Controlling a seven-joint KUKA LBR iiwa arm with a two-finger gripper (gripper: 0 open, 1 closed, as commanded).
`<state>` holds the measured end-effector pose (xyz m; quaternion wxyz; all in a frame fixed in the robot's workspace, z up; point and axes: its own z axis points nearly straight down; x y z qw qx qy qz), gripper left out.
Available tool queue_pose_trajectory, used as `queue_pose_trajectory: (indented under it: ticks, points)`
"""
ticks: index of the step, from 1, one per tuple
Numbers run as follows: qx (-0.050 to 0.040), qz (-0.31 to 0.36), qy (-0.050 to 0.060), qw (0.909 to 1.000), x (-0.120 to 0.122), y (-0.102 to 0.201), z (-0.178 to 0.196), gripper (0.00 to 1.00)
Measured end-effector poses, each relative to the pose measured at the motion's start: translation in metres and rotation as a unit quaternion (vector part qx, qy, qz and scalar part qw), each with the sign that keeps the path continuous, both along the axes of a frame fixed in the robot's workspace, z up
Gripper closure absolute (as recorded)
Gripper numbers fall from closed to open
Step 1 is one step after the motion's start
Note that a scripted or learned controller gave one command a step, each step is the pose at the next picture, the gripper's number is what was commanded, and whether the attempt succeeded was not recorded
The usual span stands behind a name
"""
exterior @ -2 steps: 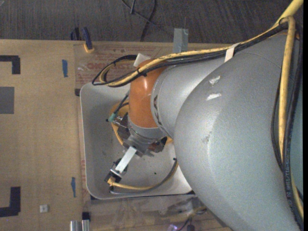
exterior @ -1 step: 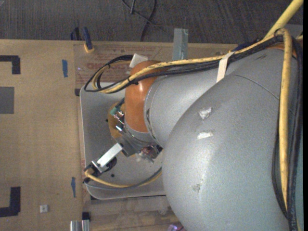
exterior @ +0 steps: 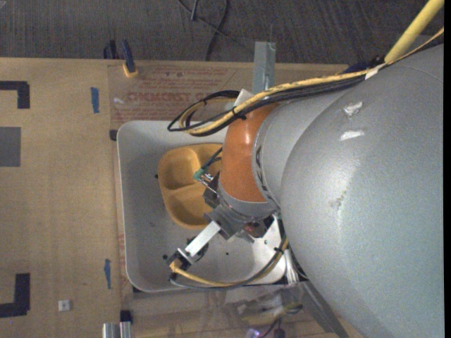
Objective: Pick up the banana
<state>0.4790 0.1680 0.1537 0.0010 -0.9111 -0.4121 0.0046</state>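
Faintly, red print on board [exterior: 169,94], 12 o'clock of bin [exterior: 137,189]: unreadable. Low at bin's 6 o'clock, gripper [exterior: 177,260], grip state unclear; yellow shape [exterior: 184,185] at its 12.

A plywood bench [exterior: 56,189] under a dark floor, seen from above.
Pale brown board covers the bench, marked with black tape corners [exterior: 15,94] at its left and short strips of blue tape [exterior: 95,100]. A blue clamp [exterior: 125,55] grips its far edge. Beyond lies dark grey carpet [exterior: 84,9], where a black cable [exterior: 201,5] loops. Faint red lettering [exterior: 176,94] crosses the board. Even, soft light falls throughout.
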Motion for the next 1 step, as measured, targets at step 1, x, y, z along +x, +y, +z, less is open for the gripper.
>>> queue_pose_trajectory:
  ticks: [1]
  points:
    - [-0.0002,-0.039,-0.001,0.9992,0.0016,0.0580,-0.0438,1.00]
